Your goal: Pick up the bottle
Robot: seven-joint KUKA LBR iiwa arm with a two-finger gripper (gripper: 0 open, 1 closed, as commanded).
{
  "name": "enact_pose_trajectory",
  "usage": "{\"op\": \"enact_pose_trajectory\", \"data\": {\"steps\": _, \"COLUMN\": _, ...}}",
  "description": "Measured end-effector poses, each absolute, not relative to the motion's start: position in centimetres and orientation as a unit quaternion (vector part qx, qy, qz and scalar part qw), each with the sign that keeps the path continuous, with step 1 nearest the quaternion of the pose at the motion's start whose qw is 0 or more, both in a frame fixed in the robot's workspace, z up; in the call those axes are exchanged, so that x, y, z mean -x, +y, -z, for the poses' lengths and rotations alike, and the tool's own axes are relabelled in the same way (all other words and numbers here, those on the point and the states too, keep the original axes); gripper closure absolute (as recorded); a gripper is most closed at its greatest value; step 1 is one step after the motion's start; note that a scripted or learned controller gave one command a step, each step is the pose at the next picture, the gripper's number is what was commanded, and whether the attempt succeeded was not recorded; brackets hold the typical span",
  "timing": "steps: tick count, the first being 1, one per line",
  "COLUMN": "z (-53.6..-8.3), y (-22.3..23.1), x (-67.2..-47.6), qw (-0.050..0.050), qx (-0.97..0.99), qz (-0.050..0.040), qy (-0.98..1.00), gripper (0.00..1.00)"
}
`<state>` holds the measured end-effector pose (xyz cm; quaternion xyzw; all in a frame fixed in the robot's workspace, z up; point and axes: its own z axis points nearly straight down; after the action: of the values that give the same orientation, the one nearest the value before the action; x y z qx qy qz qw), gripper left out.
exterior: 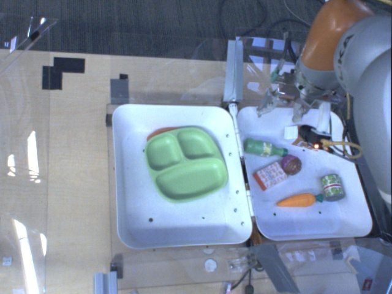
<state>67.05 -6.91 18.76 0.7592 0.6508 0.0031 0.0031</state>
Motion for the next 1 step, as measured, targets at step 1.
{"op": "enact_pose_trajectory", "data": {"steps": 1, "z": -8.79, "y": -9.28, "x": -59.74, "qw": 0.003, "qx": -0.817, "qz": -0.0037, "qy": 0.577, "gripper": 0.0}}
